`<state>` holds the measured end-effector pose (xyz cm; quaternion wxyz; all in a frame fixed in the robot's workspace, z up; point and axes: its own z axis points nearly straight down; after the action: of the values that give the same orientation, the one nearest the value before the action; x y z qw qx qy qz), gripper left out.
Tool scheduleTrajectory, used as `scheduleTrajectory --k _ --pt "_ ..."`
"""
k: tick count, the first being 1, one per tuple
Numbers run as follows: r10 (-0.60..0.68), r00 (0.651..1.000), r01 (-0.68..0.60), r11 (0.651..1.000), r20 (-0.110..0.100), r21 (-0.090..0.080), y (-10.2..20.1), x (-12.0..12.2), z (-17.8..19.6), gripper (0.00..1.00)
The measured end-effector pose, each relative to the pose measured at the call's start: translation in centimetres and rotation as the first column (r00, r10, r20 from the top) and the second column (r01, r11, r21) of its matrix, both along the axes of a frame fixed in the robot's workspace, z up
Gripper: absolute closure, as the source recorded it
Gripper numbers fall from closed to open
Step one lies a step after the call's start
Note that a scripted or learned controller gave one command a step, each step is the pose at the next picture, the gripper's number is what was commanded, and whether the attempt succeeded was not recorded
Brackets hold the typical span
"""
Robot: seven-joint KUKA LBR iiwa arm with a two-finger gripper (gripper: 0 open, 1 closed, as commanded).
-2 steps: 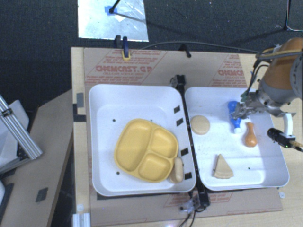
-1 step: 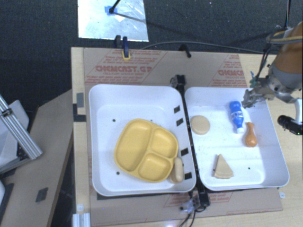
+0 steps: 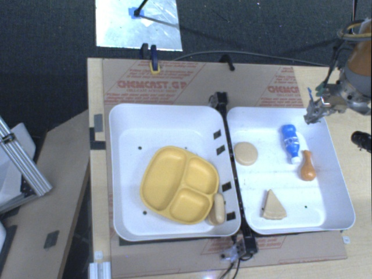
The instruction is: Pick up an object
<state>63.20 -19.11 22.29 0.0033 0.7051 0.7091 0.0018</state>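
Observation:
The right bin [image 3: 331, 150] holds a blue bottle [image 3: 290, 142] with a white cap, an orange-brown drumstick-like toy [image 3: 307, 165], a round tan biscuit [image 3: 246, 153] and a tan wedge [image 3: 272, 206]. My gripper [image 3: 314, 113] hangs over the right bin's far right corner, up and to the right of the blue bottle, with nothing seen between its fingers. In the left bin [image 3: 133, 127] lie a yellow divided tray [image 3: 179, 183] and a small tan roll [image 3: 218, 208] at the tray's right edge.
A black divider with clips [image 3: 228, 156] runs between the two bins. A yellow-and-blue clamp [image 3: 153, 58] stands at the bench's far edge. A shiny metal sheet [image 3: 139, 16] lies on the floor beyond. An aluminium frame [image 3: 23, 161] is at the left.

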Motion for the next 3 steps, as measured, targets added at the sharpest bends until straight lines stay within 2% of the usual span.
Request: scheduleTrajectory --k 1,3 --pt "0.0 1.0 0.0 1.0 0.001 0.0 0.0 0.2 5.5 1.0" --pt "0.002 1.0 -0.002 1.0 -0.007 0.003 9.3 -0.8 4.6 1.0"
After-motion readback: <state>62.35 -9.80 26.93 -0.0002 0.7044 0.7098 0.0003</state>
